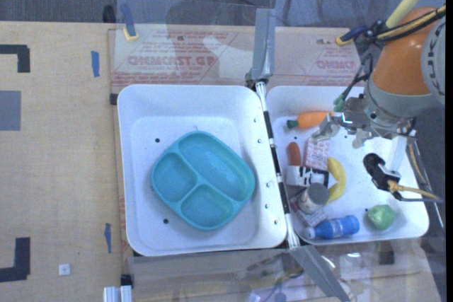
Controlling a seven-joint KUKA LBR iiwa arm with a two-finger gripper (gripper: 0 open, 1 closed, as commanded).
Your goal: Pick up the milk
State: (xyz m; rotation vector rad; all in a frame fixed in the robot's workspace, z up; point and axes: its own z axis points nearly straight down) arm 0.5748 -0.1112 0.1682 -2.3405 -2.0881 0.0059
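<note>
The milk (318,152) is seen in the right bin (414,223) — beside the banana (337,179). The gripper (345,125) is held just above it — jaw state cannot be told.

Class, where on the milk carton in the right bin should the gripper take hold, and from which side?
Probably from straight above, closing across the narrow width of the milk carton, which appears to lie flat. The banana crowds its lower right corner, so grip its upper half.
</note>
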